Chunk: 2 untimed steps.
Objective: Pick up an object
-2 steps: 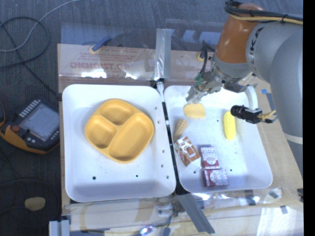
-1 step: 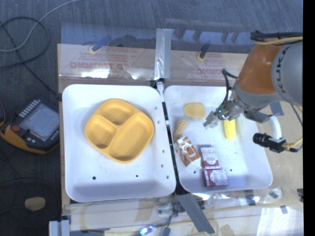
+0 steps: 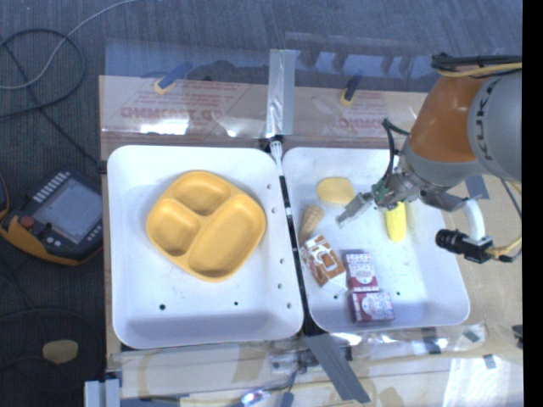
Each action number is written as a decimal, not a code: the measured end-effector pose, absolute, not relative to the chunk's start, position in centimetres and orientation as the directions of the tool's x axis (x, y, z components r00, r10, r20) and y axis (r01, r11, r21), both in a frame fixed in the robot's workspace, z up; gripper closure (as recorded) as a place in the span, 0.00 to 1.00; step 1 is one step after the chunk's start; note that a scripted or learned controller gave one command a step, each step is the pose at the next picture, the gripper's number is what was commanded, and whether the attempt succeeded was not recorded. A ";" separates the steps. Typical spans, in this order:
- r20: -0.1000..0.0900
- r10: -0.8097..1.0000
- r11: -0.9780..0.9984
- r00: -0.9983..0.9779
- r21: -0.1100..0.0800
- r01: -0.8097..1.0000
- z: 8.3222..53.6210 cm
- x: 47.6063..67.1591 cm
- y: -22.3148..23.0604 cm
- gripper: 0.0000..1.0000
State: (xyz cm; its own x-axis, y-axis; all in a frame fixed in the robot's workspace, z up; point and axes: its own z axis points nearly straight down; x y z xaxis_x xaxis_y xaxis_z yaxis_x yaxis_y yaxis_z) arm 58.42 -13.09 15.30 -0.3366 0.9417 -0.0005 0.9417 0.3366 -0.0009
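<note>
Two red cartons [image 3: 365, 288] lie nearest in the right bin [image 3: 441, 308], a snack packet [image 3: 321, 259] beside them. Farther back, the gripper [image 3: 366, 203], fingers' spacing unclear, hangs between a yellow corn cob [image 3: 395, 222] and a yellow lemon [image 3: 336, 191], arm slanting in from the right.

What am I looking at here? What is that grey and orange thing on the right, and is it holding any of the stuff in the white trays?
One camera looks down on a bench with two shallow white bins. The grey and orange thing is a robot arm; its hand hovers over the right bin. That bin holds play food: a yellow corn cob, a yellow round piece, a cone and three small packets. The left bin holds a yellow divided plate. I see nothing between the fingers.
</note>
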 end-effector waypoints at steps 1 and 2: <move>-0.006 0.879 0.477 -0.477 0.011 0.879 9.1 53.4 -16.0 0.00; 0.000 0.967 0.253 -0.253 0.012 0.967 9.0 61.0 -18.6 0.00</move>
State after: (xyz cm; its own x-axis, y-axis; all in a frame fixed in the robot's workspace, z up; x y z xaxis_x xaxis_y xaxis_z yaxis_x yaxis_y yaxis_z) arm 60.96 -18.63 9.00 -0.2533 0.9674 -0.0002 0.9673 0.2533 0.0124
